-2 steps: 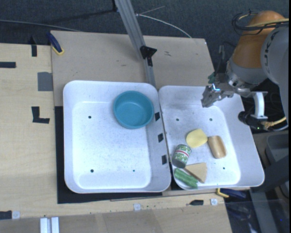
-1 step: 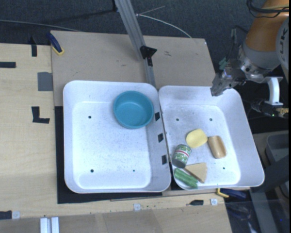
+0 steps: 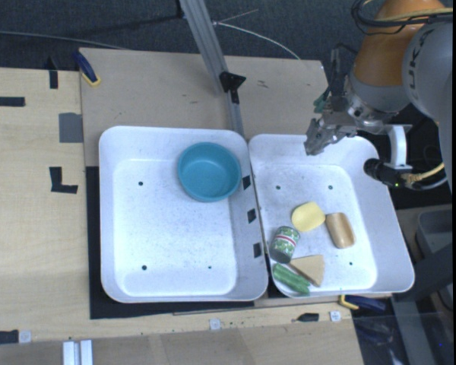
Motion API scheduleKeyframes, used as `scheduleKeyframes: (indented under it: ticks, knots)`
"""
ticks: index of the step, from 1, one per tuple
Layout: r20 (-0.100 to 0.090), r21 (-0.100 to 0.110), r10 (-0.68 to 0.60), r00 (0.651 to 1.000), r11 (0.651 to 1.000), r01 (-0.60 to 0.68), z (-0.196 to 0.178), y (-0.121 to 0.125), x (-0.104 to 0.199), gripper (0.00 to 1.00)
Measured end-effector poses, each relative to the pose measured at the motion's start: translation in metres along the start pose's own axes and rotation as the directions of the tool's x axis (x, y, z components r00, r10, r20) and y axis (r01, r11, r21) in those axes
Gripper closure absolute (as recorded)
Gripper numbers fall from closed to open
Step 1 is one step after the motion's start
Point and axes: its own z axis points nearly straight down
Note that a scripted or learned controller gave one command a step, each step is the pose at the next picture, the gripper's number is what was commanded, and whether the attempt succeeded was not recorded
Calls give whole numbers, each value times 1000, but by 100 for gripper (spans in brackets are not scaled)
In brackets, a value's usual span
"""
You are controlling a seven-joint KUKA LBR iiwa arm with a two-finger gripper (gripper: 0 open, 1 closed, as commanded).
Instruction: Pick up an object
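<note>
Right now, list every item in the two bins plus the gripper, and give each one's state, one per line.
Round blue plastic bowl: upright, mouth up, in the left bin.
Yellow lemon-shaped toy: resting in the right bin.
Tan bread-roll toy: lying flat, beside the lemon.
Small green-labelled can: tipped against the bin's left wall.
Tan wedge: lying flat.
Green cucumber-like piece: lying in the near corner.
Gripper: above the right bin's far edge, holding nothing visible.

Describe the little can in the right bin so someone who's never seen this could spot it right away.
Look in the right bin, at the cluster near its front left corner. The can lies against the divider side, left of the yellow lemon-like piece. It alone has a green and white label with a metal rim.
</note>
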Motion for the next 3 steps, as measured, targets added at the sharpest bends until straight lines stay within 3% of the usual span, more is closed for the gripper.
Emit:
scheduleKeyframes:
  ticks: [2,3]
  knots:
    - [-1,-1,-2,1000,1000,2,-12,11,110,100]
    - [0,1,-1,1000,1000,1,7,15,166,100]
